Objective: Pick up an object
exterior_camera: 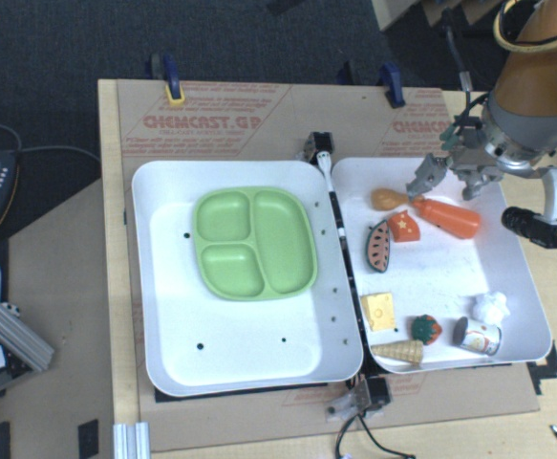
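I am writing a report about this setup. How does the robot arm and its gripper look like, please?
The arm is thick and rounded, grey with a wide orange band above the wrist. Below it sits a silvery metal collar. The gripper is grey metal with two thin fingers spread apart. A light-coloured cable loops near the top of the arm, and a black cylinder sticks out at its side.

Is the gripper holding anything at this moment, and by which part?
Nothing is held. The open gripper hangs above the right white bin, its fingers spread over the orange toy carrot without gripping it.
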`<action>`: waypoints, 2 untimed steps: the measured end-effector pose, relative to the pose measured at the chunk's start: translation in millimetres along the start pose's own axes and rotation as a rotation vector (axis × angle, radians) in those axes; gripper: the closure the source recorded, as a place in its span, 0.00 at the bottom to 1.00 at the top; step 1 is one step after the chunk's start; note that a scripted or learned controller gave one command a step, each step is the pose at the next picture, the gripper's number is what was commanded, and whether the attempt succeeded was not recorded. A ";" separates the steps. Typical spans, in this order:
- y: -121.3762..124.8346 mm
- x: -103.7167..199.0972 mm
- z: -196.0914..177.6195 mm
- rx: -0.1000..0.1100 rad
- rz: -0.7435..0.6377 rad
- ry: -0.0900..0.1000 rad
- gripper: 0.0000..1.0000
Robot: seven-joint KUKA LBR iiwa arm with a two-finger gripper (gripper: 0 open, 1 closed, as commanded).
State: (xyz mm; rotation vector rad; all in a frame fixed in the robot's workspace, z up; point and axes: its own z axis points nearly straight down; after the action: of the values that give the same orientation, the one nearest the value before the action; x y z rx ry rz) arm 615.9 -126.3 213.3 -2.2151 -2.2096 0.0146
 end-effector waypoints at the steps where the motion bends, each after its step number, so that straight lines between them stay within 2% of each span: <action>1: 2.6 0.3 -8.9 -0.015 -0.003 -0.002 0.00; 2: -1.3 10.3 43.4 -0.009 -0.004 -0.001 0.00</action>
State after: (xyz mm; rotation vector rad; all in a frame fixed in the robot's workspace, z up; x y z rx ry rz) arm 614.0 -115.8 169.9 -2.2158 -2.2183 0.0060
